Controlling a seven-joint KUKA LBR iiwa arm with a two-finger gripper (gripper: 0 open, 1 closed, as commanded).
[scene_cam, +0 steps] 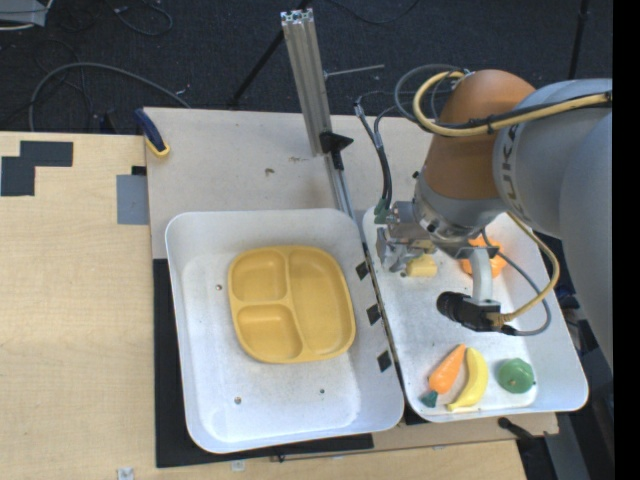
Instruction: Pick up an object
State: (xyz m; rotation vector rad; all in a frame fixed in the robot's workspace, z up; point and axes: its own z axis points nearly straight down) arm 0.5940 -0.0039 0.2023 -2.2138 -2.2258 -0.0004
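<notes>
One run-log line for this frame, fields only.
arm: over right bin | claw: low at bin's left side | carrot, banana, green fruit: near corner | yellow tray: left bin

Pale bench (240, 163) bearing two shallow white bins, left bin (195, 368) beside right bin (560, 383).

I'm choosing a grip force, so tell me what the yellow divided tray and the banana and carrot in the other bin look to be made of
Divided tray: probably moulded plastic, with a uniform yellow colour, rounded compartment walls and a matte sheen. Banana and carrot: likely plastic toy food, with flat saturated colours and smooth surfaces; whether hard or soft cannot be told.
</notes>
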